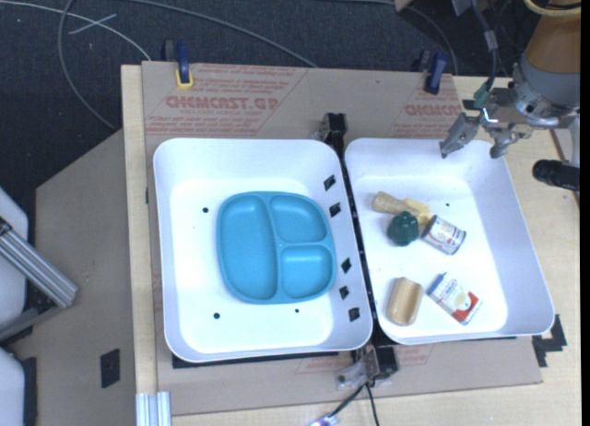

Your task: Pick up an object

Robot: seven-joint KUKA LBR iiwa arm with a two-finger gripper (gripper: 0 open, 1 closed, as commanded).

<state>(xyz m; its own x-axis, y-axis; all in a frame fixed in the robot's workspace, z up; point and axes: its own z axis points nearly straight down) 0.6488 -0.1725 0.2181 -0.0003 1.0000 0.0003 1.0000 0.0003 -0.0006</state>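
White plastic forms the two shallow bins set side by side on the bench. A blue divided plate (pixel 276 246) is seen lying flat in the left bin (pixel 175 230). In the right bin (pixel 516 258), five small things are gathered toward the middle: a tan wooden piece (pixel 398 204) at the upper left, a dark green round object (pixel 403 229) touching it just below, a small tin can (pixel 444 235) lying on its side just beside the green one, a tan cup-like item (pixel 404 301) lower down, and a red, white and blue packet (pixel 454 298) to its right. The gripper (pixel 477 145) is held above the far right corner of the right bin, well apart from every object. Its two fingers are spread wide, with nothing between them.
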